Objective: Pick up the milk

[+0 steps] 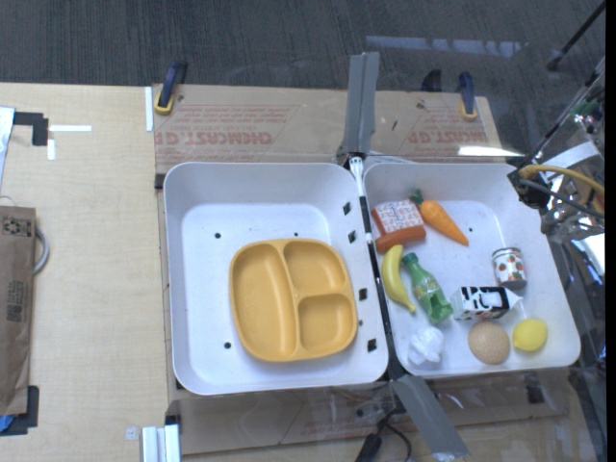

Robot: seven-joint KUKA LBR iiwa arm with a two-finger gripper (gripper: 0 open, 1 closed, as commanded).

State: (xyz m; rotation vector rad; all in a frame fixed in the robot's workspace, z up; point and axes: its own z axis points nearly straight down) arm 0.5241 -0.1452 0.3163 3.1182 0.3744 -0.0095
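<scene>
The milk (pixel 480 301), a small black-and-white carton, lies on its side in the right bin (pixel 539 258), between a green bottle (pixel 426 288) and a small can (pixel 508 267). The pincer (pixel 568 215) sits above the bin's right rim, up and right of the milk, well apart; its grip state cannot be told.

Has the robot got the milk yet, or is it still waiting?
Nothing looks done yet. The milk carton lies in the right bin, between the green bottle and the small can, above the egg. Nothing is in hand: the arm sits at the bin's right edge, away from the carton. Left to do: reach over, grip the milk and lift it.
</scene>
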